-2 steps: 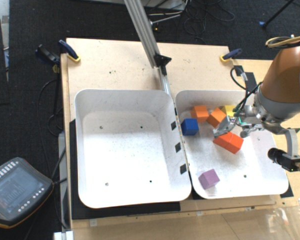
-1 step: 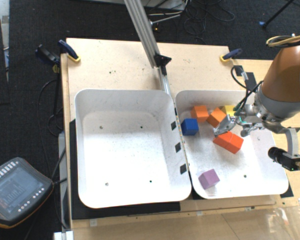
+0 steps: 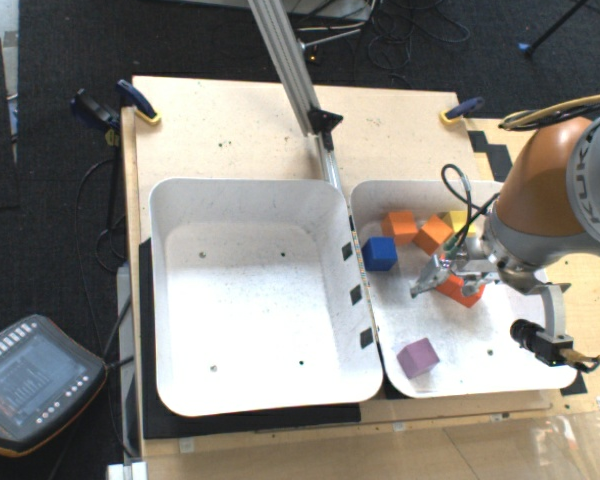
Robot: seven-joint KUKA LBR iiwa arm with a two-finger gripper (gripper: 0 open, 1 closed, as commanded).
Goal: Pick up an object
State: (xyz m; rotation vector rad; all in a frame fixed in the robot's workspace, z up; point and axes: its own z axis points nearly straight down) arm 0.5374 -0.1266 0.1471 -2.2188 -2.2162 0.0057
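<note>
A grey KUKA arm [image 3: 555, 193] with an orange band above its wrist reaches in from the right over the right bin [image 3: 500, 373], one of two shallow white bins set side by side on a pale bench [image 3: 240, 118]. Its gripper [image 3: 442, 273] hangs low among a cluster of small blocks in the upper part of that bin; whether it is open, closed or holding anything cannot be told from this angle. A red-orange block [image 3: 464, 290] lies directly at the gripper, partly hidden beneath it. Two orange blocks [image 3: 401, 225] [image 3: 432, 234] sit just beyond the gripper toward the bin's far wall, with a yellow block [image 3: 456, 219] beside them, close against the arm. A blue block [image 3: 380, 254] rests to the gripper's left, near the wall shared with the left bin [image 3: 180, 208]. A purple block [image 3: 417, 358] lies well apart from the rest, toward the bin's near edge. A teach pendant [image 3: 30, 378] sits on the dark floor at lower left.
</note>
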